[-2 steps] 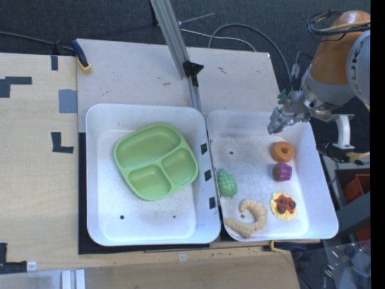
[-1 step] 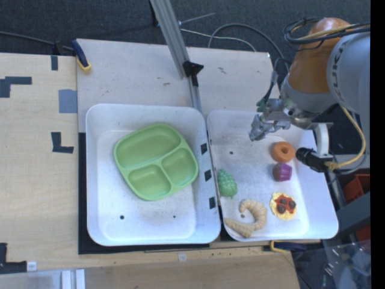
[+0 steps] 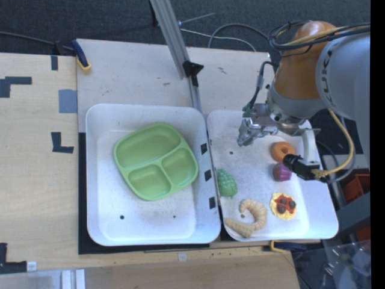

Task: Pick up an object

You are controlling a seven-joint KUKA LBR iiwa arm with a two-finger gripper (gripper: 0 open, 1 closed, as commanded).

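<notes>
My gripper (image 3: 245,137) hangs over the back left part of the right bin (image 3: 313,221), fingers pointing down at bare bin floor, with nothing visible between them. In that bin lie an orange round toy (image 3: 281,151), a purple toy (image 3: 281,173), a green bumpy toy (image 3: 227,183), a tan croissant-like toy (image 3: 251,214) and a small yellow tart with red berries (image 3: 284,205). The orange toy lies to the gripper's right, the green one below it toward the front.
The left bin (image 3: 102,221) holds a green divided plate (image 3: 156,160). A metal pole (image 3: 171,32) slants from the top down to the bins' shared edge. Black cables (image 3: 313,170) hang from the arm over the right bin's right side.
</notes>
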